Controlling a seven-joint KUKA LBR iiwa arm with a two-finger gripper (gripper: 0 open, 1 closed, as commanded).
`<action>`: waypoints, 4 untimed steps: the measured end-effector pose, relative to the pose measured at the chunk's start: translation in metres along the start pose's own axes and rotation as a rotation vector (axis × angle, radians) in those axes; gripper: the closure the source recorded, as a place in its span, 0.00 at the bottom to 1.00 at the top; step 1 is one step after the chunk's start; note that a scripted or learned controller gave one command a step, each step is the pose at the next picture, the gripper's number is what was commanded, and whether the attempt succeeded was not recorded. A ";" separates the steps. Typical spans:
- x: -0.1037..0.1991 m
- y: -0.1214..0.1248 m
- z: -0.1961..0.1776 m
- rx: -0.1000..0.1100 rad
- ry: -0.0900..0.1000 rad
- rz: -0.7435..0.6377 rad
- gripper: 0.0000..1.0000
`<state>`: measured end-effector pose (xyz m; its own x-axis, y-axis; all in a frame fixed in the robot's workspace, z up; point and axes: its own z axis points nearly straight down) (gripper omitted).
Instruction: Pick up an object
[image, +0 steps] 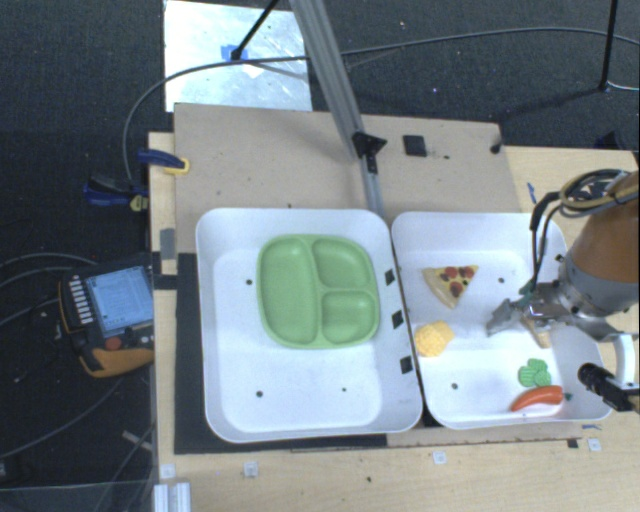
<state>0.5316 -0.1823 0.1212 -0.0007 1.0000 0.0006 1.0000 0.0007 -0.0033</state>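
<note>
My gripper (503, 320) hangs over the right bin (470, 228); I cannot tell its jaws' state. The pizza slice (450, 282) lies nearest, just up-left.

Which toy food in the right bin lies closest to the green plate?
The yellow toy, near the left wall of the right bin, is closest to the green plate. The pizza slice sits farther right, and the green toy and red toy lie near the bin's lower right corner.
</note>
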 end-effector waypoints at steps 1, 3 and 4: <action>-0.001 0.002 0.034 -0.007 -0.001 0.000 0.00; -0.006 0.015 -0.031 -0.011 -0.003 -0.004 1.00; -0.012 0.016 -0.076 -0.010 -0.003 -0.004 1.00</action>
<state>0.5474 -0.1948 0.1975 -0.0045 1.0000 -0.0025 1.0000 0.0045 0.0068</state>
